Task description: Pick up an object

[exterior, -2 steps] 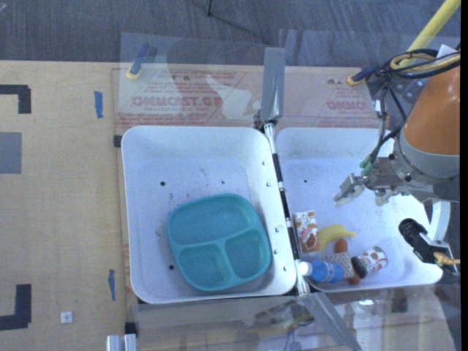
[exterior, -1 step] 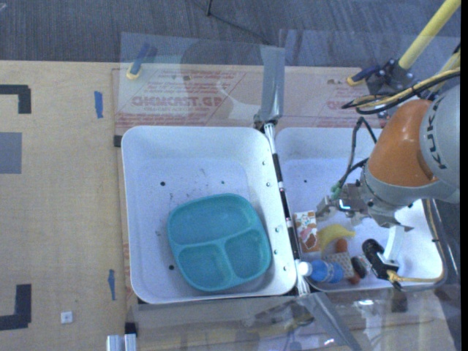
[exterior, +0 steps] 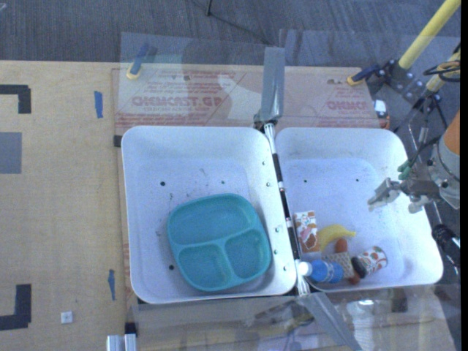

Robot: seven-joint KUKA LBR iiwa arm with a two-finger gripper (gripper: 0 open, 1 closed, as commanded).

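My gripper (exterior: 400,198) hangs over the right side of the right bin (exterior: 344,152), its two fingers spread open with nothing between them. Below and to its left, in the bin's front part, lie a yellow banana (exterior: 336,233), a small red-and-white carton (exterior: 306,229), a blue bottle with a white cap (exterior: 325,271) and a red-and-white can (exterior: 370,260) on its side. A small reddish-brown item (exterior: 341,248) sits between the banana and the bottle. The gripper is apart from all of them.
The left bin (exterior: 146,159) holds a teal divided plate (exterior: 218,242) in its front half. A metal strip (exterior: 272,86) runs back from the shared wall between the bins. A yellow pole (exterior: 431,28) and cables stand at the back right.
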